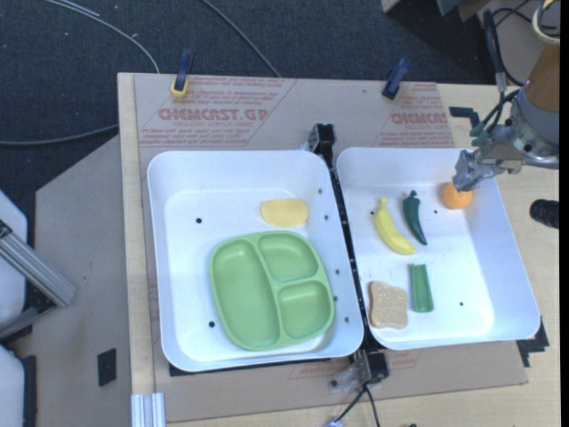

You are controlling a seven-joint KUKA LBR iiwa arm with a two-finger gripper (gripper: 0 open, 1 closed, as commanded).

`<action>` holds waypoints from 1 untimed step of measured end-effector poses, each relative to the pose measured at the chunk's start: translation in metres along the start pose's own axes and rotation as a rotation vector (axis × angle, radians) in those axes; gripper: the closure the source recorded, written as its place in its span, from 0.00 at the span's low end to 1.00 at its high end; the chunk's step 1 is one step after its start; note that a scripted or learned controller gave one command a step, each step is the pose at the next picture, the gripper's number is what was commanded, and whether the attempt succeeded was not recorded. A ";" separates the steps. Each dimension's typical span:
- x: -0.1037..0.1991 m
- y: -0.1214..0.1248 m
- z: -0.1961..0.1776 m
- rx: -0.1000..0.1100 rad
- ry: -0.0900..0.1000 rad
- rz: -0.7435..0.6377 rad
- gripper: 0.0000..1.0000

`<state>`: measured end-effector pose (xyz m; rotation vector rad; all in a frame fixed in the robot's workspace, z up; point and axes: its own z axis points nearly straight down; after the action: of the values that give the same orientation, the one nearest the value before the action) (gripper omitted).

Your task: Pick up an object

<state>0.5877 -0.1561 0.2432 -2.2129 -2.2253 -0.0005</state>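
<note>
My gripper (pixel 466 174) hangs over the far right part of the right bin (pixel 498 318), right above an orange fruit (pixel 458 197) that its tip partly covers. Whether it touches the fruit is unclear. In the same bin lie a yellow banana (pixel 392 228), a dark green pepper (pixel 414 216), a green cucumber piece (pixel 420 288) and a slice of bread (pixel 388 305). The left bin (pixel 169 238) holds a green divided plate (pixel 271 289) and a pale yellow lemon-like piece (pixel 284 212).
The two bins sit side by side on a cardboard sheet (pixel 267 105) held by blue clamps (pixel 396 77) at the back. A black bracket (pixel 322 138) stands between the bins at the far edge. Cables run across the dark floor behind.
</note>
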 end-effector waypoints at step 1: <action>0.046 0.000 0.007 0.001 -0.001 0.001 1.00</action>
<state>0.5877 -0.1100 0.2365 -2.2141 -2.2237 0.0020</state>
